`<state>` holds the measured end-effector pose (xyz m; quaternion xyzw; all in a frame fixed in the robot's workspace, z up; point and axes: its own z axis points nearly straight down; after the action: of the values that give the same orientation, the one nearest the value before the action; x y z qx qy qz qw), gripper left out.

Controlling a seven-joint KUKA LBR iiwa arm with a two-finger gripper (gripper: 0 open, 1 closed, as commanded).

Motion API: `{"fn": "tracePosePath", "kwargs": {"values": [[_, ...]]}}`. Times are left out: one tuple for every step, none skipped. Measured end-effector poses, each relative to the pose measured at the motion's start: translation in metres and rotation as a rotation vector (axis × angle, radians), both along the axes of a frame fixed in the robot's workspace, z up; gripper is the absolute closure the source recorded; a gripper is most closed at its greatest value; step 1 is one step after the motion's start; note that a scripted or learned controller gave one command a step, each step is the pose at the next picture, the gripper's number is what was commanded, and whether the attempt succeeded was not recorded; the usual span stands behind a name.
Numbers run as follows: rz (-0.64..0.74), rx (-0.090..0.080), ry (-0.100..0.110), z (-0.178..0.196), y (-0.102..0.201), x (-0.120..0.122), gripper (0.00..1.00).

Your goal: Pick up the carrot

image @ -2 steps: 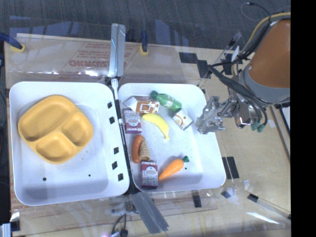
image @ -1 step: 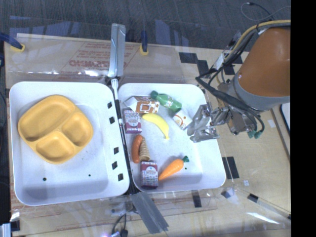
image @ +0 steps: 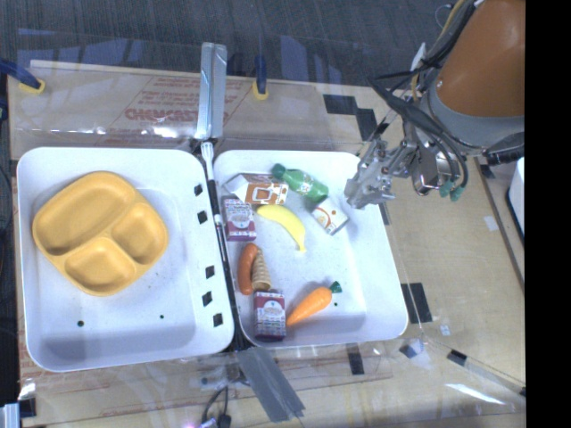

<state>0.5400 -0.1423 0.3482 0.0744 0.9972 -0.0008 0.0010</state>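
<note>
An orange carrot (image: 310, 303) with a green top lies tilted near the front edge of the right bin (image: 385, 266). My gripper (image: 364, 188) hangs over that bin's far right rim, well above and behind the carrot. Nothing is between its fingers that I can make out.
The right bin also holds a banana (image: 285, 225), a green bottle (image: 301, 182), small cartons (image: 239, 218) (image: 269, 315) (image: 330, 218), a box (image: 260, 191) and a hot dog (image: 251, 269). A yellow divided tray (image: 98, 231) sits in the left bin (image: 116, 328).
</note>
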Motion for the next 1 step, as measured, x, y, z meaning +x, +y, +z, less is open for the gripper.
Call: {"fn": "tracePosePath", "kwargs": {"values": [[0.34, 0.001, 0.003, 0.0085, -0.0186, -0.0574, 1.0]]}}
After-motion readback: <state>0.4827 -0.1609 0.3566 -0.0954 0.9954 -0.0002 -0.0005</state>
